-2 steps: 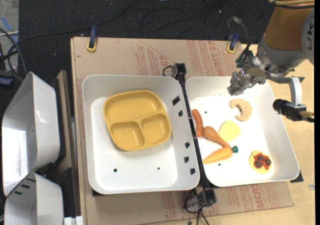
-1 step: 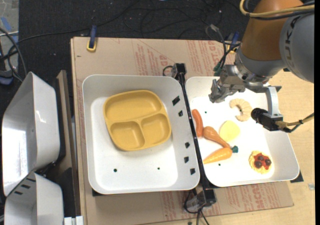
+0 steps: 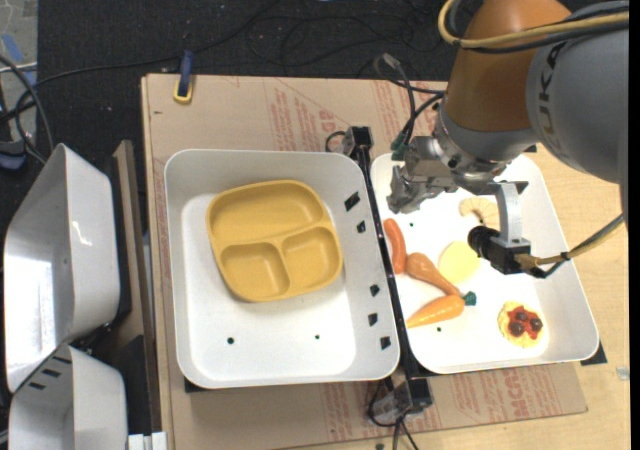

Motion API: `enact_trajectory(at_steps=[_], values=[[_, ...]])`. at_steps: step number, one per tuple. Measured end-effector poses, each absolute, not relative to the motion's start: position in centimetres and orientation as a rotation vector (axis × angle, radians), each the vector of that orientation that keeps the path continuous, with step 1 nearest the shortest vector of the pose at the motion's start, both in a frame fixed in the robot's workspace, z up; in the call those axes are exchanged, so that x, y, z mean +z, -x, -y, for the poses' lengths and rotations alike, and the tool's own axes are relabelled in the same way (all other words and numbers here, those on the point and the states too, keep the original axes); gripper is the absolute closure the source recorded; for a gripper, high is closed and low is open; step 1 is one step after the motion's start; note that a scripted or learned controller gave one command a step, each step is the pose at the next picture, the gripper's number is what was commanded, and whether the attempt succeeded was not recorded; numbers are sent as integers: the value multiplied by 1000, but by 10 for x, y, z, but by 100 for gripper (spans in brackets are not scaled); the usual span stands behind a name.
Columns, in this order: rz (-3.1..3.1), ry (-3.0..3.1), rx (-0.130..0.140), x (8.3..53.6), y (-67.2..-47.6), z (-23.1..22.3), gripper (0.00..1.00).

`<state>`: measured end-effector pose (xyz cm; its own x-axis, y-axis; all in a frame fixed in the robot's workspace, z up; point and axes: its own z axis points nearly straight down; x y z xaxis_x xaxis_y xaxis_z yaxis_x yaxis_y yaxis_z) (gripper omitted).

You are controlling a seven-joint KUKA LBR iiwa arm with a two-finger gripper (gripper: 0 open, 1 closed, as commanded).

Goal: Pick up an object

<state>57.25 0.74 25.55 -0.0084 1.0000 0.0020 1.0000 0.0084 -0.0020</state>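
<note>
Bench of brown board, dark floor and cables beyond.

Right bin (image 3: 570,268), near edge: pizza toy (image 3: 521,322) at near right corner; orange carrot (image 3: 436,311) beside divider.

Mid bin: second carrot (image 3: 432,273), red sausage (image 3: 396,244), yellow disc (image 3: 458,260), all close together.

Far left corner: gripper (image 3: 410,190) low; whether spread or pinched, cannot tell.

Left bin (image 3: 190,338): yellow tray (image 3: 274,238).

Risk: crowded pieces, rounded shapes; fingers may nudge one aside, or slip off, or hit bin wall.
</note>
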Motion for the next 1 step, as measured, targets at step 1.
enact_trajectory(at_steps=[1], values=[[2228,2209,3,240,-550,-59,100]])
